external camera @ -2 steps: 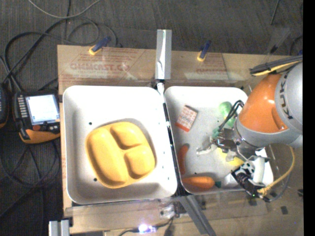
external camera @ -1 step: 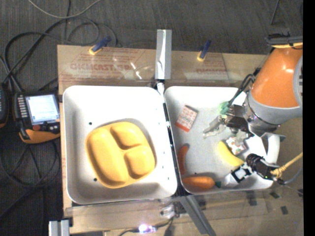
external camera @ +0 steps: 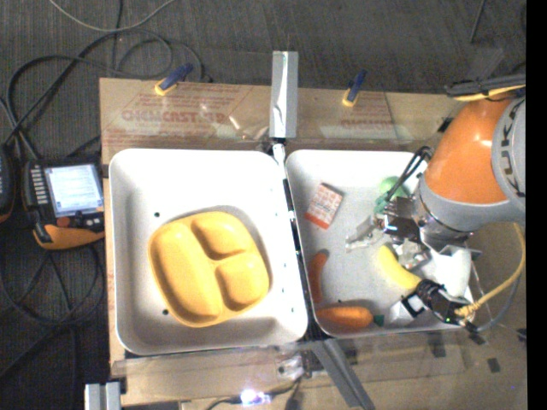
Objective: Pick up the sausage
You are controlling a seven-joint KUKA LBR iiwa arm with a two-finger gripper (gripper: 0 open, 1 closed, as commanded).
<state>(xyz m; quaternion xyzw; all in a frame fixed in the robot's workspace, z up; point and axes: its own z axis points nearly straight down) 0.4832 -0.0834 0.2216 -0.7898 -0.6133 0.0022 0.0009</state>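
The sausage (external camera: 317, 273) lies in the right bin (external camera: 342, 173), close against that bin's left wall, with its long axis running roughly from far to near. Just in front of it, along the near wall, lies an orange carrot-like item (external camera: 346, 317), oriented crosswise; the two items are near each other but a small gap separates them. A small red-and-white packet (external camera: 324, 204) rests farther back in the same bin, apart from the sausage. A banana (external camera: 398, 268) lies toward the right side of the bin, and a green item (external camera: 391, 185) is partly visible behind the arm. The tool (external camera: 369, 236) hangs over the middle of the right bin, between the packet and the banana, well to the right of the sausage and not touching it. Nothing is visible between its fingers; whether they stand wide or narrow cannot be determined. The arm (external camera: 474, 165), with its orange band, enters from the right. The left bin (external camera: 128, 229) holds a yellow sectioned tray (external camera: 209, 266). Both bins rest side by side on the surface (external camera: 197, 114).
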